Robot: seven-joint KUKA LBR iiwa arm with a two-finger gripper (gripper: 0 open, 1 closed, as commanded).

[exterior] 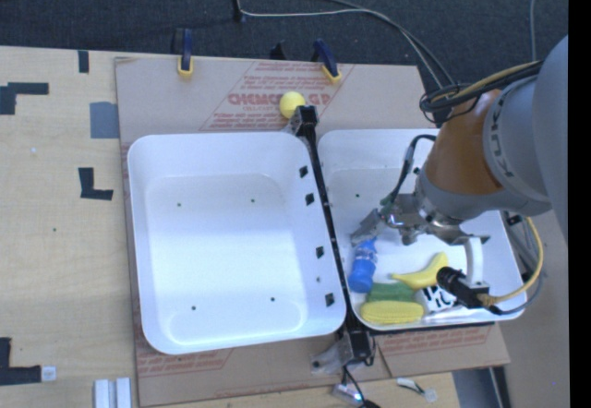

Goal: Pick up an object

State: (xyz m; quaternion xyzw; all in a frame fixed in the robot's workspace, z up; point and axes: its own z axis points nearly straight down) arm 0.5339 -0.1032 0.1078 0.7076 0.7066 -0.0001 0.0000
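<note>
A small group of objects is seen in the near part of the right bin [369, 177]. A blue bottle-like object [362, 268] lies close to the divider between the two bins, with its paler cap end turned toward the arm. Just beside it, at the front wall of the bin, a yellow corn cob [391, 311] with some green at one side is laid. A yellow banana [420, 273] is placed a little further right, and near it a small black and white item [444, 291] is found, whose kind cannot be told.

The gripper [395, 217] is lowered into the right bin, above and slightly behind the blue object. It is partly hidden by the wrist, so it cannot be told whether it is open or closed, and nothing is seen to be held in it. The grey arm [517, 152] with its orange band [459, 157] is reached in from the right and covers much of the right side of the bin.

The left bin [148, 166] is set touching the right one along a dark divider. Both bins are rested on a brown cardboard sheet [249, 92] with red printed letters, which is fixed at the far edge by two clamps [186, 54] with blue and yellow parts. A small yellow ball [292, 103] is seen at the far end of the divider. A black cable [305, 5] is run over the dark floor behind the bench.
</note>
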